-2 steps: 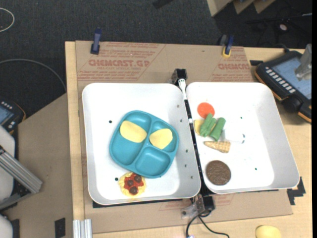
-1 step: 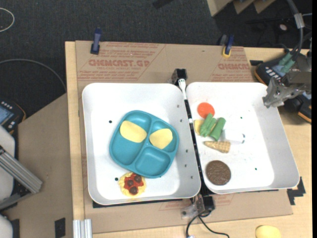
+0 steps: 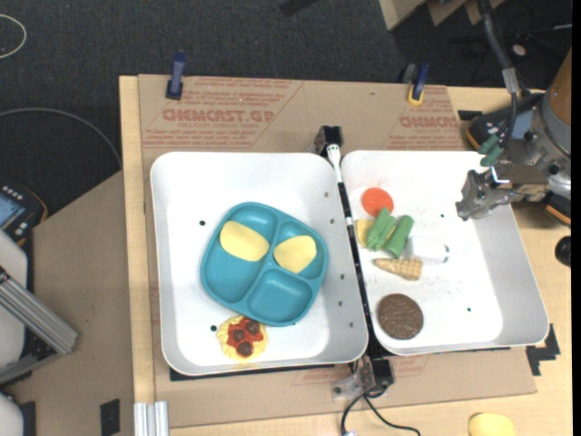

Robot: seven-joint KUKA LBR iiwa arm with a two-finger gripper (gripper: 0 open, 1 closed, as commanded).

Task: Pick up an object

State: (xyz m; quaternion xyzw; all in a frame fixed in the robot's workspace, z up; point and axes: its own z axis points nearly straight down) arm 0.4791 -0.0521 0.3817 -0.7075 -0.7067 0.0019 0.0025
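Toy food in the right white bin [image 3: 508, 271] is what we want to pick from: a red round piece [image 3: 377, 199], green pods [image 3: 390, 231], a ridged tan cone [image 3: 400, 267] and a brown round cookie [image 3: 399, 316]. They lie toward nine o'clock in that bin. Our hand [image 3: 474, 198] hangs near three o'clock, apart from them. We cannot tell how wide it is, and we see nothing in it. We think picking is not done yet.

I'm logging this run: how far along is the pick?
Done: nothing looks lifted; the orange piece, green pieces, cone and brown cookie all lie in the right bin. In hand: the gripper hangs over that bin's upper right. Left: descend, grasp, lift.
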